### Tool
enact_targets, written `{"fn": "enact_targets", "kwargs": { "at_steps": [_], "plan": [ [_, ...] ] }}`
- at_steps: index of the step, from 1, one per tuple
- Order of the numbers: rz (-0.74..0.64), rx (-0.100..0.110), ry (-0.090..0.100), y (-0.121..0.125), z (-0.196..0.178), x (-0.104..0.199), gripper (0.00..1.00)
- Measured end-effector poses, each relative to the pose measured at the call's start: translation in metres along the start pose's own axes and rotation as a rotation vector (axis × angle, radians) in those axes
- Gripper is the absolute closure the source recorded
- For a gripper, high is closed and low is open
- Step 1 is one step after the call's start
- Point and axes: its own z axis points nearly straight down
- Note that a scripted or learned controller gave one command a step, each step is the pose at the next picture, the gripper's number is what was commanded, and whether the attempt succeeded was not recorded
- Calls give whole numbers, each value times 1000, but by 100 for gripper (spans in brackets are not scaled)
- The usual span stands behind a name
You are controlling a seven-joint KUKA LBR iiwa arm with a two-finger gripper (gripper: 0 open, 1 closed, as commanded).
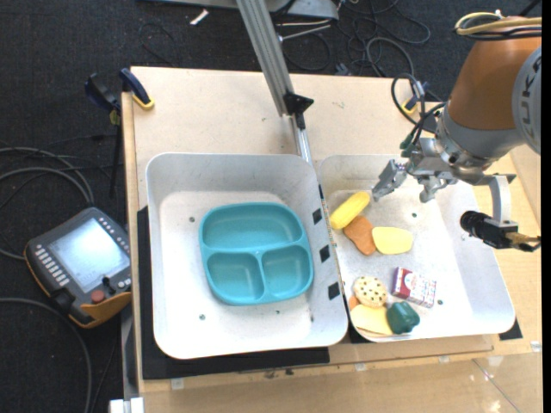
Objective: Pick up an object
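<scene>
Two shallow white bins sat side by side on the bench. The left bin (172, 231) carried one teal divided plate (256, 253) with three compartments, lying near its centre.

The right bin (469, 265) carried six small things, all on its left half. One yellow banana (349, 209) lay near the left wall towards the far edge. Just beside it, nearer the front, were one orange-brown piece (362, 234) and one yellow oval slice (392, 241), touching each other. At the front left corner were one chocolate-chip cookie (371, 292), one pale yellow flat piece (368, 318) under it, and one dark green item (402, 317) against the front edge. One small red-and-white box (414, 286) lay just beside the cookie, towards the bin's middle.

The gripper (409, 177) hung over the far edge of the right bin, its two fingers spread apart with nothing between them, the nearer fingertip close to the banana but apart from it.
</scene>
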Motion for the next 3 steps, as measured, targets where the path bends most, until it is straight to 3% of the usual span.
{"fn": "enact_targets", "kwargs": {
  "at_steps": [1,3],
  "plan": [
    [1,0,0,0,0,0,0],
    [3,5,0,-7,89,4,0]
  ]
}}
